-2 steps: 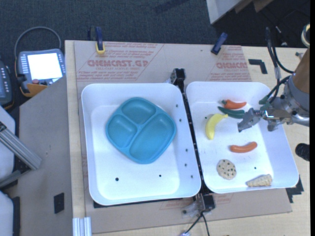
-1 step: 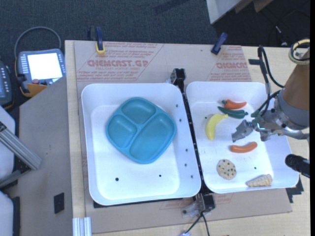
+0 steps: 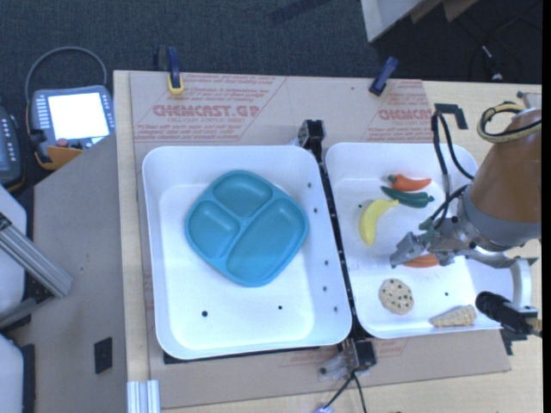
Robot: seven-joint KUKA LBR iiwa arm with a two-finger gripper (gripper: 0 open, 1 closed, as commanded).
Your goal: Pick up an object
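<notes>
Low over the right bin (image 3: 346, 231), the tool (image 3: 411, 249) points toward the middle of the view from the arm (image 3: 508, 196) on the right. Its grey fingers sit right at an orange-red object (image 3: 422, 262), of which only a sliver shows below them. Whether the fingers are apart, together or clamped on that sliver I cannot tell, since the wrist hides most of the contact.

No single object is named by the task, so several things in the right bin could serve. A yellow toy banana (image 3: 373, 218) lies just up and left of the tool. An orange toy pepper (image 3: 410, 181) and a green toy pepper (image 3: 410, 198) lie side by side near the bin's far wall. A speckled cookie (image 3: 396, 296) rests below the tool, and a pale wedge, perhaps a cracker or cheese slice (image 3: 454, 317), lies in the near right corner. The left bin (image 3: 164, 256) on the counter (image 3: 258, 97) carries a blue divided plate (image 3: 247, 226).

The step in hand looks like the grasp itself, at the bottom of the reach. Next the move probably calls for a firm closing on the orange-red piece and a straight lift, keeping clear of the banana and cookie nearby.
</notes>
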